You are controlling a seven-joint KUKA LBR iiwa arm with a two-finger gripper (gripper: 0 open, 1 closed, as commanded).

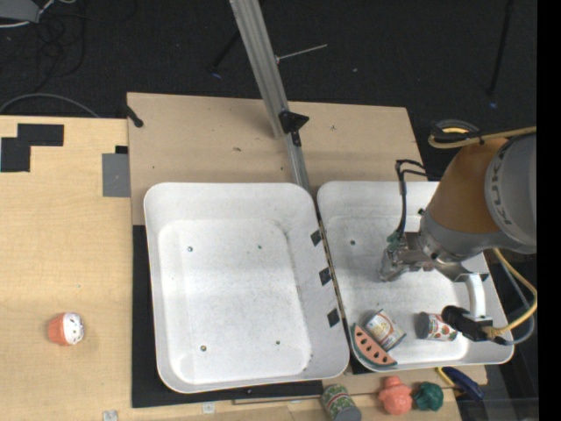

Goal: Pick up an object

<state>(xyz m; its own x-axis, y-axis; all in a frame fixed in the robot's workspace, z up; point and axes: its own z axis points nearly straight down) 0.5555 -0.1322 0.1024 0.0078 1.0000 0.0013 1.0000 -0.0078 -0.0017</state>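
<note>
The two-finger gripper (pixel 392 265) hangs low over the right white bin (pixel 359 213); whether it is clenched I cannot tell. Near the bin's front lie a small labelled can (pixel 383 330), a watermelon-slice toy (pixel 372 347) and a dark red-banded bottle (pixel 436 326).

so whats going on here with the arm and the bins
The grey and orange arm reaches in over the right bin, its pincer low above bare bin floor. A small can, a watermelon slice toy and a dark bottle-like object lie near the front edge, untouched. Nothing is picked up yet.
</note>
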